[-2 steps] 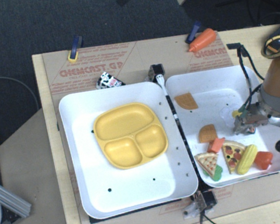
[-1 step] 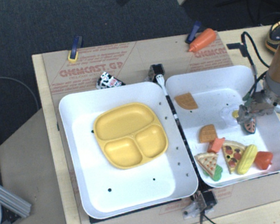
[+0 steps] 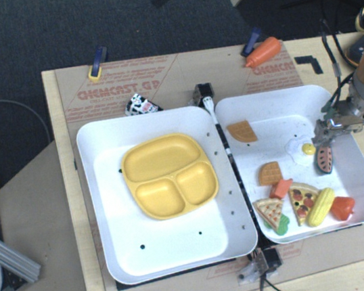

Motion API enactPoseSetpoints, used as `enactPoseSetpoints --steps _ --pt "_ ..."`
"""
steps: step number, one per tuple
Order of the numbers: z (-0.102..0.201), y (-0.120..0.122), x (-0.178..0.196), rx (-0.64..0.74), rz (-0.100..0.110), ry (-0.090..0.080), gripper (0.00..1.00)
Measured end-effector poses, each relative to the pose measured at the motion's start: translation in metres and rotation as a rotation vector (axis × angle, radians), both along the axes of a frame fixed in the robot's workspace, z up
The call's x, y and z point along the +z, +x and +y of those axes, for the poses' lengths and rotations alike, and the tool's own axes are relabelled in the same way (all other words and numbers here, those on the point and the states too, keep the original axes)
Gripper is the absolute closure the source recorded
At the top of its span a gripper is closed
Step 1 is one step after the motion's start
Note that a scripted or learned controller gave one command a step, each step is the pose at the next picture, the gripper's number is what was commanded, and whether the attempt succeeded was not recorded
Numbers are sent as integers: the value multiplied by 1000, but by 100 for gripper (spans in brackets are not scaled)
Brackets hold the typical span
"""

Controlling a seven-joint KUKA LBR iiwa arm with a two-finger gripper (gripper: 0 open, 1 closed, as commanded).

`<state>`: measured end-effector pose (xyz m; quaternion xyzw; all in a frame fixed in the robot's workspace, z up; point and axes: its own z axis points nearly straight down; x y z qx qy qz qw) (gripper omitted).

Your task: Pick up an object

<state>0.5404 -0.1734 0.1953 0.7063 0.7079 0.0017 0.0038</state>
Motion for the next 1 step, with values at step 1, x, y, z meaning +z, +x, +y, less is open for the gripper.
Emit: enactPoseSetpoints --steps 1 --pt "0 1 32 -1 1 0 100"
